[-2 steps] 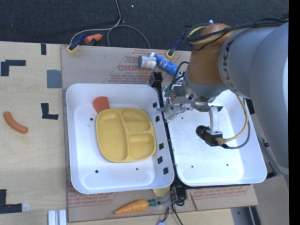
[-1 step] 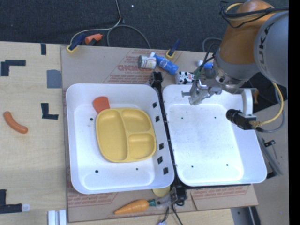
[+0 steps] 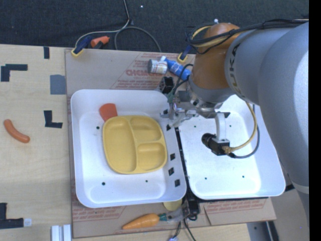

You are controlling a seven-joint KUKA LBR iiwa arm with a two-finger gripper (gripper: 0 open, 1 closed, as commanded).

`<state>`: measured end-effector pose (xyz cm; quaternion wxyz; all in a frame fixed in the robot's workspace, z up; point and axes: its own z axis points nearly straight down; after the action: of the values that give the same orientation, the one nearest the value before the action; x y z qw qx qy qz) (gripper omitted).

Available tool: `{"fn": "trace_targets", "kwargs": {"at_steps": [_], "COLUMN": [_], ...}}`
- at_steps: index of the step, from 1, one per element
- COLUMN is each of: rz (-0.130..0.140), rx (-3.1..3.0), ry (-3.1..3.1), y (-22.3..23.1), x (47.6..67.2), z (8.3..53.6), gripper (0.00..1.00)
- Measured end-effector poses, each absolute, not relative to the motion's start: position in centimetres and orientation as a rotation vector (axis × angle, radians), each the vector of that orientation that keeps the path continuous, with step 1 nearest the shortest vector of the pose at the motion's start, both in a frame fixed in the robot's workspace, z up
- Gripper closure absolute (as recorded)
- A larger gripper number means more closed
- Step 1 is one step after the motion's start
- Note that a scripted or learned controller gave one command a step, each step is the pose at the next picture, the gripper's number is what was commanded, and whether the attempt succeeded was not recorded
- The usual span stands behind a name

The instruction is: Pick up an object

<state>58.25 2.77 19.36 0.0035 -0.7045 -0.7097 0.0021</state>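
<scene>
Nearest the camera, a toy carrot (image 3: 142, 221) lies on the cardboard sheet (image 3: 100, 69) just outside the front rim of the left bin (image 3: 90, 185). There it seems out of play for a pick made inside the bins.

Within the left bin sits a yellow divided plate (image 3: 134, 143), flat and face up, taking most of the floor. An orange-red block (image 3: 108, 111) is just behind its far left corner, touching or nearly touching it. These two are the likely candidates for the pick. The plate lies flat with no raised handle, so it probably offers a poor hold except at its rim, while the block looks the easier target. The right bin (image 3: 235, 182) has bare white floor under the arm.

The gripper (image 3: 174, 113) hangs over the divide between the two bins, near the plate's far right corner and well apart from the block. Nothing can be seen held in it. Whether it is open or closed cannot be told, since the wrist hardware hides it from this angle. The arm reaches in from the right and bends down over the right bin. Its orange band (image 3: 213, 59) sits above the wrist, and a black fitting on a yellow cable (image 3: 215, 143) dangles beneath. The pose suggests an approach not yet committed to either thing.

Farther back, a blue-and-white item (image 3: 168, 67) lies on the cardboard behind the bins. A clamp with an orange handle (image 3: 93, 43) grips the sheet's far corner, presumably to pin it.
</scene>
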Motion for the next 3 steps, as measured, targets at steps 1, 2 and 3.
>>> {"fn": "trace_targets", "kwargs": {"at_steps": [1,2,3], "rz": [0.002,0.006,-0.001], "rx": [-2.219,-2.229,-2.23], "ry": [-2.222,-2.216,-2.224], "y": [2.3,-5.2,-11.0], "x": [58.4,59.2,64.4], "z": [19.8,18.3,8.0], "gripper": [0.0,0.0,0.0]}}
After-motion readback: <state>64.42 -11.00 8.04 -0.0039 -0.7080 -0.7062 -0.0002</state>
